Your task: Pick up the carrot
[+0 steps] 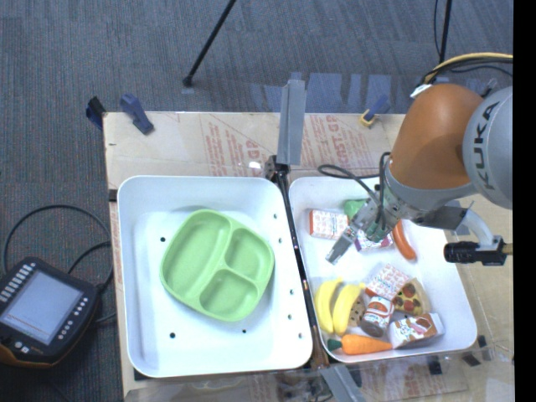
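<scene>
The carrot [363, 344], orange with a green top at its left end, lies flat along the front wall of the right bin [459, 285]. My gripper [355, 239] hangs over the back half of that bin, well behind the carrot and apart from it. It is open and points down and to the left, with nothing between its fingers. The arm's orange band [431, 138] rises behind it.
Bananas [335, 306], a pizza slice [408, 296] and snack packets [386, 285] crowd the space just behind the carrot. A small carton [326, 223], a green item [355, 207] and a sausage [405, 240] lie near the gripper. The left bin [142, 216] holds a green divided plate [218, 264].
</scene>
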{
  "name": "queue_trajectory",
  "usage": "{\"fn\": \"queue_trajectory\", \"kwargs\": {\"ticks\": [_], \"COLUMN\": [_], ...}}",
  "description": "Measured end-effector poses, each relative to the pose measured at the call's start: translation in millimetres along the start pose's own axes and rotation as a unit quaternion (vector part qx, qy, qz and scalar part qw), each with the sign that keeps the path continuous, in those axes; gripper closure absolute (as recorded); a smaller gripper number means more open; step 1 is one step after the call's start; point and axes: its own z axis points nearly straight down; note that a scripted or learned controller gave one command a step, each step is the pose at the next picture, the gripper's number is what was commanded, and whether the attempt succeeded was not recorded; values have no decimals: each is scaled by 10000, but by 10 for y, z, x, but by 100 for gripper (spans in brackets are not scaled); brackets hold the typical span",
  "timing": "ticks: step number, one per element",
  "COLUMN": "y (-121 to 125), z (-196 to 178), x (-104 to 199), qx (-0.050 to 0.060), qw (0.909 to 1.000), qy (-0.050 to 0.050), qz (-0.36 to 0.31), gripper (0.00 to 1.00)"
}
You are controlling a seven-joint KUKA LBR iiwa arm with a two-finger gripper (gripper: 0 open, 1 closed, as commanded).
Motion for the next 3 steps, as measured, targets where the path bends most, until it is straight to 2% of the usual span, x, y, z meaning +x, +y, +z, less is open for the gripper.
{"fn": "queue_trajectory", "kwargs": {"ticks": [1, 2, 3], "y": [-134, -185, 294], "z": [8, -515, 5], "x": [407, 597, 229], "qx": [5, -4, -3], "qw": [9919, 9696, 9624], "qy": [9, -4, -2], "qz": [-1267, -2448, -2717], "gripper": [0, 0, 0]}}
